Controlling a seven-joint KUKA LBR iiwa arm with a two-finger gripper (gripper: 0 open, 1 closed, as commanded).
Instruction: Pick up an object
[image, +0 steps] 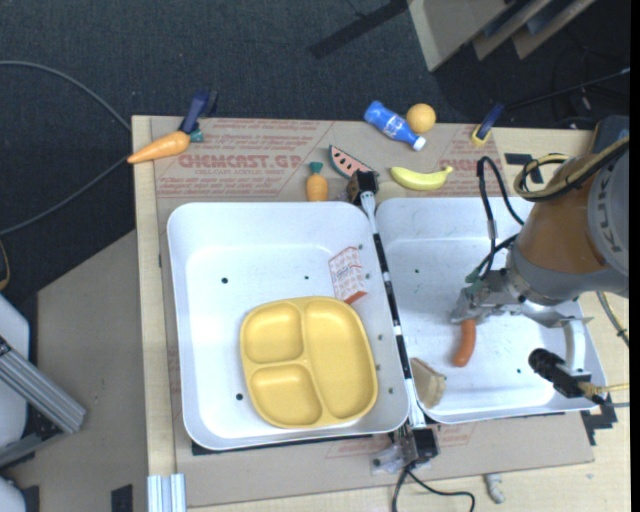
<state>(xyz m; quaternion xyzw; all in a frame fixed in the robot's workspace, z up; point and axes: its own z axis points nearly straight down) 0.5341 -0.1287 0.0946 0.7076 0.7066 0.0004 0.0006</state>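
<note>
The end effector (478, 305) sits low in the right bin (430, 240), directly over the top end of the sausage (462, 343), placed for a grab; whether it is wide or narrow, I cannot tell. The yellow tray (305, 360) lies in the left bin (200, 240).

We count two white bins (200, 250), one yellow divided plate (305, 360), one hot dog (463, 343), one banana (420, 178), two carrots (158, 149) (one long, one stubby), one orange (421, 117), one blue bottle (392, 124), one watermelon slice (345, 161).
</note>
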